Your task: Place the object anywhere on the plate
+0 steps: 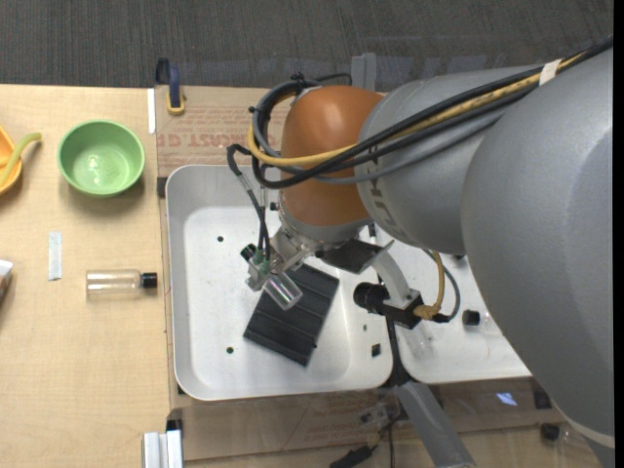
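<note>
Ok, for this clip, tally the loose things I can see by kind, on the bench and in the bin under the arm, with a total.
Green bowl: 1
Clear bottle: 1
White strip: 1
Orange item at the left edge, partly cut off: 1
Dark ribbed slab in the left bin, below the end effector: 1
Total: 5

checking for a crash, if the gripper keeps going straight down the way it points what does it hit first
Most likely the black block lying in the left bin; the gripper sits right over its upper edge, though its height above it is unclear.
</note>
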`<state>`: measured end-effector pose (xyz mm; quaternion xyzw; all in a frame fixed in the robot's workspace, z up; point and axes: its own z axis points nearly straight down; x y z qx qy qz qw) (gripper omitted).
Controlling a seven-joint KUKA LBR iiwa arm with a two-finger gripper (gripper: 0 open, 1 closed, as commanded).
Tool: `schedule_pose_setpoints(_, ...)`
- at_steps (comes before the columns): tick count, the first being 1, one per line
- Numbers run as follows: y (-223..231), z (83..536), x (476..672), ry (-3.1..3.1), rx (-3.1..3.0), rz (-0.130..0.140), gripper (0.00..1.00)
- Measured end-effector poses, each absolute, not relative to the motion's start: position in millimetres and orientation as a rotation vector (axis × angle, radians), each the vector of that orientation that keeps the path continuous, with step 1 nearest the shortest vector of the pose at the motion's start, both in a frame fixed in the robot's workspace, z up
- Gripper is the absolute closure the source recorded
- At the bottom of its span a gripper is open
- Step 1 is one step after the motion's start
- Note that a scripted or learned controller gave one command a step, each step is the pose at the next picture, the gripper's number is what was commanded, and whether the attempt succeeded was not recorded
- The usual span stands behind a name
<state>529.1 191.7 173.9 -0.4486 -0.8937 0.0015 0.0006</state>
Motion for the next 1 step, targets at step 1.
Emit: schedule_pose_setpoints(1,191.4,174.0,529.2,-2.806,-1.41,0.005,0.0)
